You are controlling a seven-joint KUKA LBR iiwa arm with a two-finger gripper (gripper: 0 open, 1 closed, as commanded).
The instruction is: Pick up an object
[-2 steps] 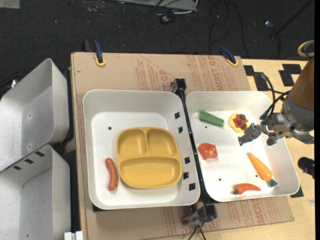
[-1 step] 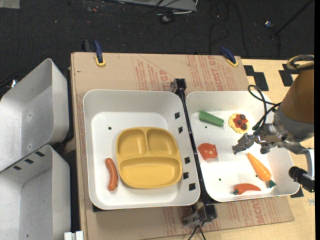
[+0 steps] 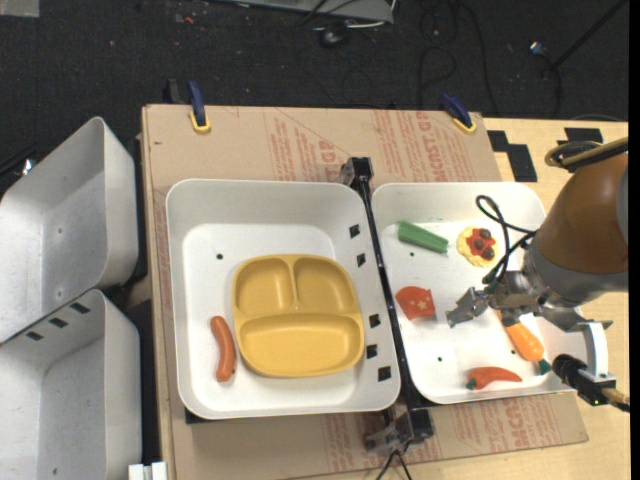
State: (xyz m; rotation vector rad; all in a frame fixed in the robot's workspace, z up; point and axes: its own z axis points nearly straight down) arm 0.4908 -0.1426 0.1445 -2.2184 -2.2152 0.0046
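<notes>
The arm reaches in from the right and the gripper hangs low over the right bin — whether its fingers are spread or pressed together, I cannot tell from here. Just under the wrist lies a carrot; a red pepper sits near the front wall, a red piece to the gripper's left, a green stick and a small pizza farther back. In the left bin — a yellow divided plate with a sausage beside it.
</notes>
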